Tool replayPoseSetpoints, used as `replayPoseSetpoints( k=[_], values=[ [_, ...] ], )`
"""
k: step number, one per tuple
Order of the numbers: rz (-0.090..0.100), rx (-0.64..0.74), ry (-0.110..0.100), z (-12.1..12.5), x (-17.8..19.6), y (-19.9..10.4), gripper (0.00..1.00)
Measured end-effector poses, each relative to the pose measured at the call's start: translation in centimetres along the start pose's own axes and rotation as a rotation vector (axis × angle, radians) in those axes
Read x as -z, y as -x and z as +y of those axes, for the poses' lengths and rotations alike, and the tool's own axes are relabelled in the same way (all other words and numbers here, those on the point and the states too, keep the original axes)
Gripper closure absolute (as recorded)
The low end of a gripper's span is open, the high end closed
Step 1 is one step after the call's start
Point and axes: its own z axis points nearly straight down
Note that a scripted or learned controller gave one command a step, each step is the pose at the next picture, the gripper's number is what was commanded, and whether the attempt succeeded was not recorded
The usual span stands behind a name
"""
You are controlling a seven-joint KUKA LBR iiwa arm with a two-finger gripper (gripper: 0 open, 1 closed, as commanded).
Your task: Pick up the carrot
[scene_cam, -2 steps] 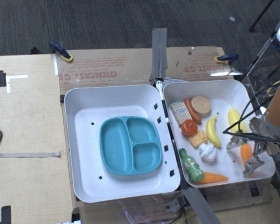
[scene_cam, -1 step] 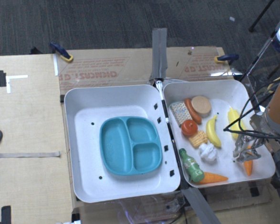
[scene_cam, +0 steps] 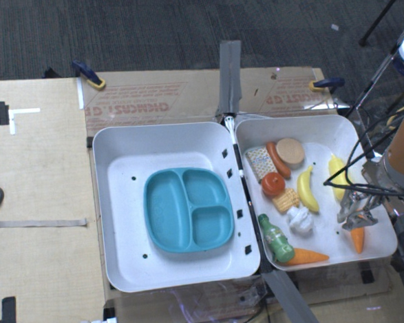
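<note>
The carrot (scene_cam: 309, 256) lies along the right bin's (scene_cam: 323, 121) front wall beside the green bottle (scene_cam: 275, 239), while the end effector (scene_cam: 356, 212), its grip impossible to judge, hovers over a smaller orange piece (scene_cam: 358, 239) it could grab instead.

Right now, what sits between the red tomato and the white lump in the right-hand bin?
In the camera view, a small tan cracker lies between the tomato and the white lump.

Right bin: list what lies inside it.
Right bin holds a green bottle, two carrots, bananas, tomato, hot dog, crackers. The gripper covers part.
</note>
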Motion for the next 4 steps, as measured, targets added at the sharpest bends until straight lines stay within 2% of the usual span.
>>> replayPoseSetpoints(
  k=[1,2,3,4],
  values=[
    [0.010,-0.063,0.008,5.4,4.9,3.8,1.00],
    [0.011,-0.063,0.008,5.3,4.9,3.8,0.00],
    [0.015,-0.248,0.008,1.1,-1.9,1.1,0.00],
    [0.010,-0.244,0.005,1.1,-0.9,1.4,1.00]
  ],
)
